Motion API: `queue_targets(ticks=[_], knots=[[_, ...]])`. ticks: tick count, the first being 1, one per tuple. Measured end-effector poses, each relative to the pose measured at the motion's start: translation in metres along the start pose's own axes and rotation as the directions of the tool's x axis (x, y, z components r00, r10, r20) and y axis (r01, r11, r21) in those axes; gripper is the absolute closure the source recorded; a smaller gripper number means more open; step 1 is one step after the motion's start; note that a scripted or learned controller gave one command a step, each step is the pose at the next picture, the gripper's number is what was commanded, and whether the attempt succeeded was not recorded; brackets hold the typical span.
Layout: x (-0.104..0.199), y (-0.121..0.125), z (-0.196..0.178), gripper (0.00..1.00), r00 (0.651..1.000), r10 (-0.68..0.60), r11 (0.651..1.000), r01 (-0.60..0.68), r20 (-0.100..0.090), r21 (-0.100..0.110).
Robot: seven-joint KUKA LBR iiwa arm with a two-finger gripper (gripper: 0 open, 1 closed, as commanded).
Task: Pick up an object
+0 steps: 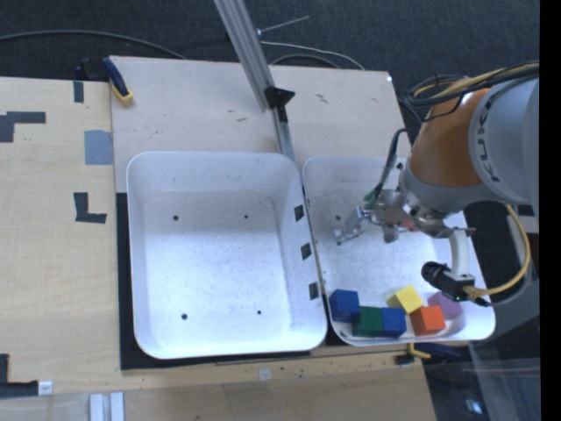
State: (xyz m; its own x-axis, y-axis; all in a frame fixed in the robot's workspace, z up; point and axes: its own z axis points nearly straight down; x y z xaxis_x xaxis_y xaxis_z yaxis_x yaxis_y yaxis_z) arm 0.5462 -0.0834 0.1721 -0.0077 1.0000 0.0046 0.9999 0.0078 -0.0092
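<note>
Several small blocks lie along the near edge of the right bin: a blue block, a green block, another blue one, a yellow block, an orange block and a pale purple one. My gripper hangs over the middle of the right bin, pointing left, well back from the blocks. Its fingers look slightly apart with nothing between them.
The left bin stands beside the right one. A slanted metal rail runs from the top down to the bins' shared corner. A blue and yellow tool lies on the bench at the far left.
</note>
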Motion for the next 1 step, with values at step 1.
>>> queue_targets(ticks=[1], knots=[[-0.0964, -0.0627, -0.0116, 0.00, 1.000, 0.017, 1.000, -0.017, 0.008, -0.005]])
